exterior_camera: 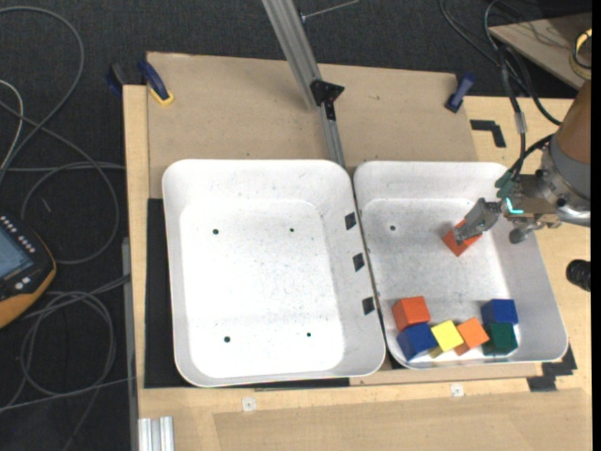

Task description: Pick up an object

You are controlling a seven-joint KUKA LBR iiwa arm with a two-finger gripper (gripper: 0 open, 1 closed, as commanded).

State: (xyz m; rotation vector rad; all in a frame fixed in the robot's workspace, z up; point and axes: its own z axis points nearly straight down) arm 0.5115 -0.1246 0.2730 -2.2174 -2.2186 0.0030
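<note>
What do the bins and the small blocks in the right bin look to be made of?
Bins: likely moulded plastic, matte white, with rounded corners and faint speckling. Blocks: probably painted wood or plastic; solid colours, crisp edges, no grain visible. The red block by the gripper looks alike.

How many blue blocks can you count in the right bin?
2: one blue block at the bin's near edge, below the orange block; another toward the near right corner, on the green block. Others could be hidden behind the pile.
</note>
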